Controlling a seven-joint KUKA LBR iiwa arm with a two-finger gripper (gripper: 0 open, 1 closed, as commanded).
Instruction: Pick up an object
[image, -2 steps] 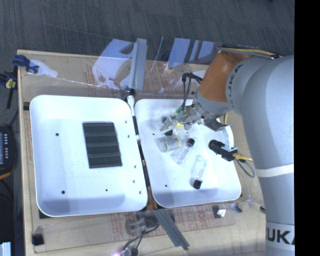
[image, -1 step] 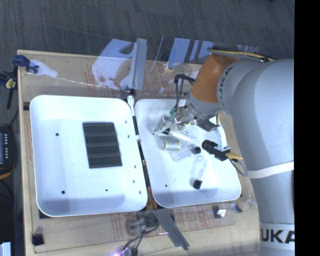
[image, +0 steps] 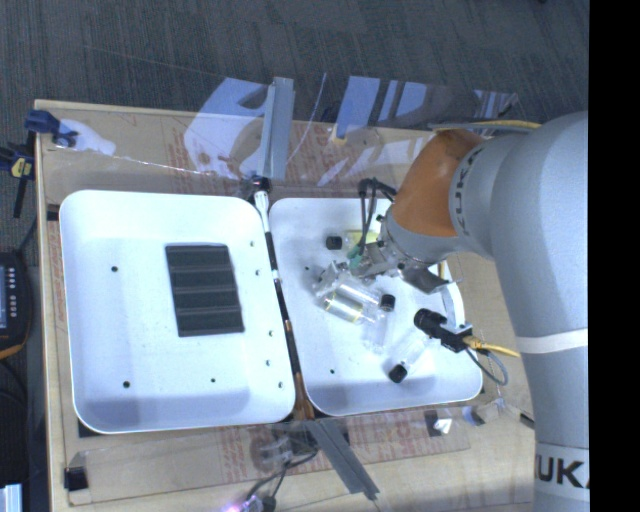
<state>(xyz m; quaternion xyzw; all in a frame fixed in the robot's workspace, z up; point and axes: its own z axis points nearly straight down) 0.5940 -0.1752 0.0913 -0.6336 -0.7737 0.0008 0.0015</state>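
My gripper (image: 362, 264) is low in the right bin (image: 330, 395), reaching in from the right over its middle. Just below and left of it lies a clear plastic bottle (image: 346, 300) on its side. A small yellow-green item (image: 357, 240) sits right behind the gripper, and a small black piece (image: 333, 241) lies to the left of it. Another small black piece (image: 386, 299) rests beside the clear bottle. A second clear container with a black cap (image: 401, 364) lies toward the bin's front right. Nothing shows as held.
The left bin (image: 100, 390) holds a dark ribbed rectangular block (image: 204, 289) near its middle. A raised divider (image: 279, 300) separates the two bins. The arm's bulk covers the right bin's far right corner.
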